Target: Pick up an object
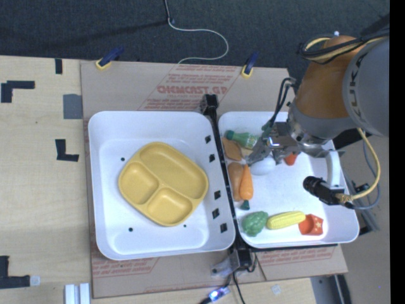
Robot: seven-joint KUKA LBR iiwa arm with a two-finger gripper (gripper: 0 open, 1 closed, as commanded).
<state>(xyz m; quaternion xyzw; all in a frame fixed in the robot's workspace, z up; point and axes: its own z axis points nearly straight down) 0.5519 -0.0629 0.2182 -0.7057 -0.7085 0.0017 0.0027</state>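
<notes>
My pincer (264, 154) grip state: cannot tell. Risk: crowded carrot (245, 183) and bottle (242, 138) may deflect my grasp.

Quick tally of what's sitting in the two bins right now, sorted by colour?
Yellow: 2, the divided plate in the left bin and the corn cob in the right bin
Orange: 1, the carrot
Green: 1, the leafy vegetable
Red: 1, the pepper
Total: 5 clearly seen; several items under the gripper are too hidden to count.
</notes>
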